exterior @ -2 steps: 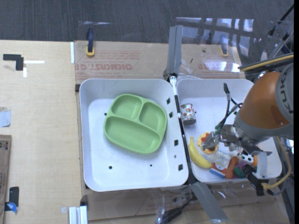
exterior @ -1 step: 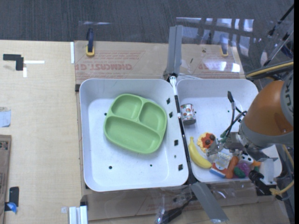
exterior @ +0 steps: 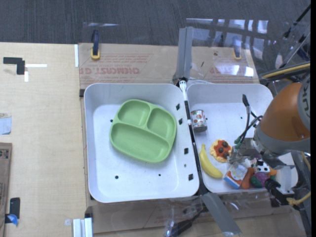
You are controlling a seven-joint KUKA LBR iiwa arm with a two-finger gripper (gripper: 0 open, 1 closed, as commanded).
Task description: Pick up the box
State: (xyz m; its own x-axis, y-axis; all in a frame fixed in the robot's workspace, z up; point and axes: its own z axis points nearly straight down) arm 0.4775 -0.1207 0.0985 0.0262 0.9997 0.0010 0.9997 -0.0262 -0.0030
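Note:
The box (exterior: 232, 178), a small white carton with blue and orange on it, lies tilted near the front wall of the right bin (exterior: 224, 105). My gripper (exterior: 241, 160) hangs low in that bin, directly over the box's upper end and very close to it. The arm's orange band (exterior: 286, 113) and grey wrist hide the bin's right side. I cannot tell whether the gripper touches the box.
A banana (exterior: 209, 164) lies left of the box, with a pizza-slice toy (exterior: 220, 149) above it and a small can (exterior: 198, 120) further back. Colourful toys (exterior: 258, 177) crowd the box's right side. The left bin (exterior: 98, 147) holds a green divided plate (exterior: 143, 130).

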